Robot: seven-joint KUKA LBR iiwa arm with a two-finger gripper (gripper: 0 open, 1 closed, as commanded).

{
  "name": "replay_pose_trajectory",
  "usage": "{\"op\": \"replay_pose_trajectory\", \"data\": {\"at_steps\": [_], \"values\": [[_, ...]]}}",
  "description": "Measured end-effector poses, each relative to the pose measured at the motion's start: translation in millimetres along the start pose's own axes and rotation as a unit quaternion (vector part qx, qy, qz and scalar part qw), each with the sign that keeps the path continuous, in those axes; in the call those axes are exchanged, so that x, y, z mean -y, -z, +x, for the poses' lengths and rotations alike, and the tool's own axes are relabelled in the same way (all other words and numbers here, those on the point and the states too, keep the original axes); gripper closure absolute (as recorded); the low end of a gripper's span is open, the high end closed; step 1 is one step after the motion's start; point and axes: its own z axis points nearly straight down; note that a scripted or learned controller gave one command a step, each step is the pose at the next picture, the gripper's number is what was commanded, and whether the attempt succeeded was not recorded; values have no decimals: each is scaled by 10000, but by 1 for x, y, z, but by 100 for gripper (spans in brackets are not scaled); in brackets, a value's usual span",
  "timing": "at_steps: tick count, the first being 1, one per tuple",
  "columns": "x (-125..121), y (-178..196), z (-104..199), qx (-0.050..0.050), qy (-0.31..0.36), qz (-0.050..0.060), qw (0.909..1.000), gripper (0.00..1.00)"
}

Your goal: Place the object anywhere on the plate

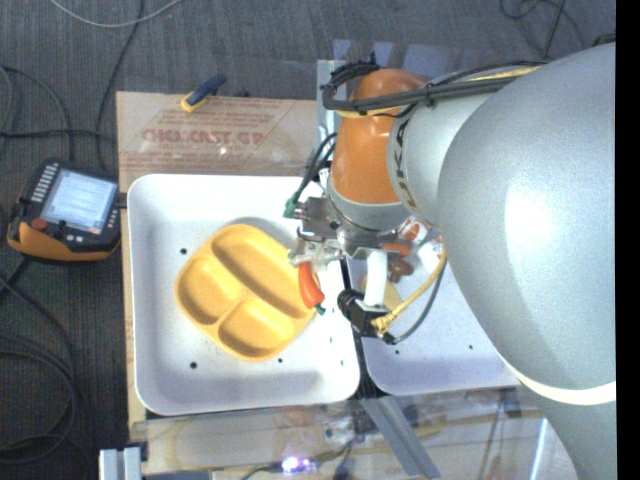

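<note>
Orange and carrot-like, the object (pixel 311 286) sits pinched between the fingers (pixel 305 258), hanging at the right edge of the yellow plate (pixel 243 290). That plate, split into compartments, lies tilted in the left bin (pixel 170 388). The grey arm (pixel 520 218) with its orange band (pixel 365 158) comes in over the right bin (pixel 450 368). A teach pendant (pixel 65 211) lies left of the worktop

– How's my light?
– Even and bright from overhead. I get soft glare on the grey arm (pixel 540 198) and a faint shadow under the yellow plate (pixel 245 290).
– Focus?
– Slightly soft everywhere; the arm's near bulk blurs most.
</note>
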Motion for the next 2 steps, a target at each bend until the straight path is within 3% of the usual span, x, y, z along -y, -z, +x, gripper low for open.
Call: {"op": "replay_pose_trajectory", "data": {"at_steps": [1,2], "values": [[5,14,48,8,564,-10,9984,100],[5,14,48,10,563,-10,9984,0]]}}
